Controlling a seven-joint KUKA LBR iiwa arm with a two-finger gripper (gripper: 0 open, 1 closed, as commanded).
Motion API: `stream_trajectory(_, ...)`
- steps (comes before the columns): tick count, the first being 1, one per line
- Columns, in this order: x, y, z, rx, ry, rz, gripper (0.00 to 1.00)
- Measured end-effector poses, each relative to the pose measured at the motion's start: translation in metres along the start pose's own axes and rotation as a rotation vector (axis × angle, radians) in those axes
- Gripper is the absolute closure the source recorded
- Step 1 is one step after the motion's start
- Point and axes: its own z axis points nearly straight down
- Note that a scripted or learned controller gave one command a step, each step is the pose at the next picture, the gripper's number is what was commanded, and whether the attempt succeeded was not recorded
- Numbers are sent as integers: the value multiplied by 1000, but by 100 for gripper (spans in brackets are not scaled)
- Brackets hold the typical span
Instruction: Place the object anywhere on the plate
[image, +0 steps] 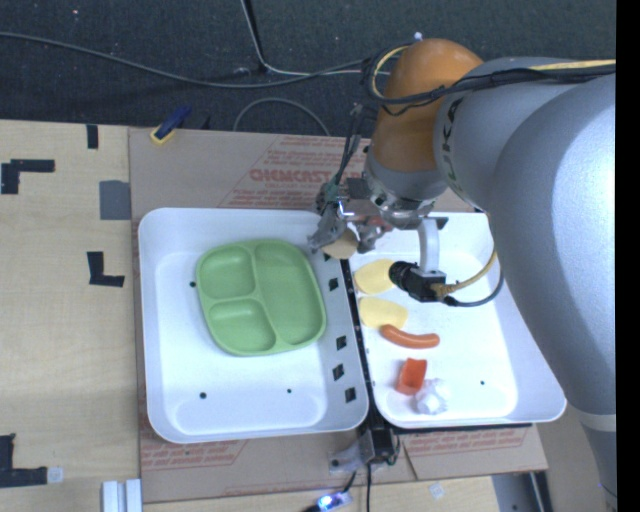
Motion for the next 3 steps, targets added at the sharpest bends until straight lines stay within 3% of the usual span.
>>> stream_trajectory(2,107,32,-8,-3,1,-1,100)
stream_trajectory(3,115,22,-27,-1,0,3,100)
